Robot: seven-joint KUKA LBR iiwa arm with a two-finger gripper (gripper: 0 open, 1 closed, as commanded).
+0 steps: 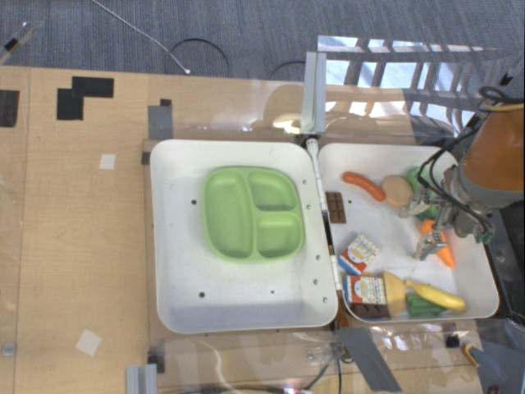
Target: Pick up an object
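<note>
Two white bins sit side by side on the bench; left bin [176, 302] carries just a green tray [251, 213], dead centre, compartments up, prob. the drop spot. Right bin [361, 158] has all the clutter, so that's where the arm [492, 158] reaches in, over its right edge. Gripper [433, 238] hangs low by that edge, right above a carrot [443, 253]. Jaws look parted w/ carrot tip between or just under them; can't tell if they grip it.

Carrot's long axis runs roughly from far-left to near-right, fat end toward bin's near-right corner. Judging by aim, it's the likely target. Sausage [363, 185] lies near far edge, slanted; banana [435, 294] along near edge; small packets [361, 253] toward the left wall.
</note>
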